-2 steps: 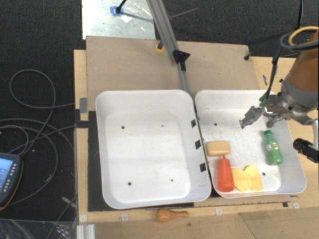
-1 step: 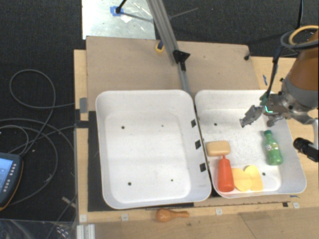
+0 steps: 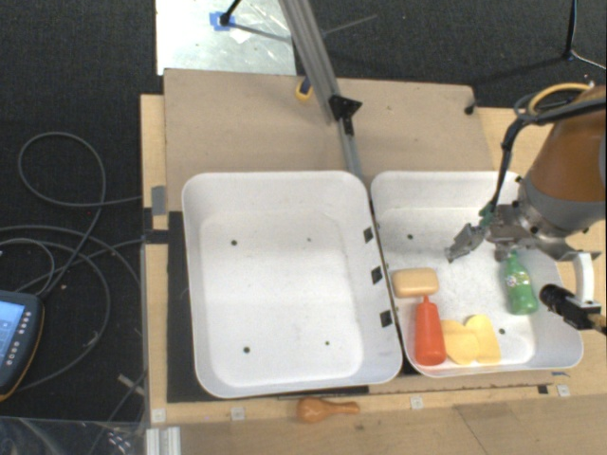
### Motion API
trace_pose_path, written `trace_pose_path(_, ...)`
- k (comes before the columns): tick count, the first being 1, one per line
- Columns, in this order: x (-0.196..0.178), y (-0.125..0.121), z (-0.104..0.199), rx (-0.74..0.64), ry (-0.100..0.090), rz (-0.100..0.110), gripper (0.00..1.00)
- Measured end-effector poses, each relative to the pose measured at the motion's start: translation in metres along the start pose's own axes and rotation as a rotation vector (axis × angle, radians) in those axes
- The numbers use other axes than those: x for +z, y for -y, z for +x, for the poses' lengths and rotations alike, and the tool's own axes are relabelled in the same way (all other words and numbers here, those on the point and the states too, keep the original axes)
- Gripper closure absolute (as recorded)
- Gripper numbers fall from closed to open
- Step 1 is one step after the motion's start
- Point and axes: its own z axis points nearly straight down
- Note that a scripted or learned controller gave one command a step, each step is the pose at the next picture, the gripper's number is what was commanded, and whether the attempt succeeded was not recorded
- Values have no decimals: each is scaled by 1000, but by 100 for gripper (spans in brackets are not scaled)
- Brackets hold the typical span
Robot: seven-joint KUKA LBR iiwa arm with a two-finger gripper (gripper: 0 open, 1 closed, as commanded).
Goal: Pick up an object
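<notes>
At the far left edge, on dark carpet, lies a dark handheld control pendant with a blue screen (image 3: 17,337), with thin black cables (image 3: 66,207) looping near it. To its right is a brown wooden bench (image 3: 247,121) carrying two shallow white plastic bins side by side. The left white bin (image 3: 204,207) has only small dark holes in its floor. Below its front edge, on the bench, rests a small brown wooden pear-shaped object (image 3: 322,409). A slanted grey metal pole (image 3: 318,60) runs from the top of the view down to the gap between the bins.

The right white bin (image 3: 398,197) holds the objects to be picked. Near its left wall sits a tan rounded block (image 3: 415,282), and just below it, touching or nearly so, lies an orange-red plastic bottle (image 3: 429,335). Beside the bottle, at the front wall, are pale yellow rounded pieces (image 3: 472,341). Further right stands a green plastic bottle (image 3: 520,287).

Above that bin, the grey two-finger gripper (image 3: 467,245) hangs from the arm with its orange band (image 3: 574,164), which enters from the right. The gripper sits left of the green bottle, over bare bin floor; whether its fingers are spread or closed cannot be told.
</notes>
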Motion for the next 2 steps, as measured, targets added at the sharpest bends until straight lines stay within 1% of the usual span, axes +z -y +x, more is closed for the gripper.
trace_pose_path(1,56,-2,-9,0,0,0,0)
trace_pose_path(2,92,-2,-9,0,0,-2,0)
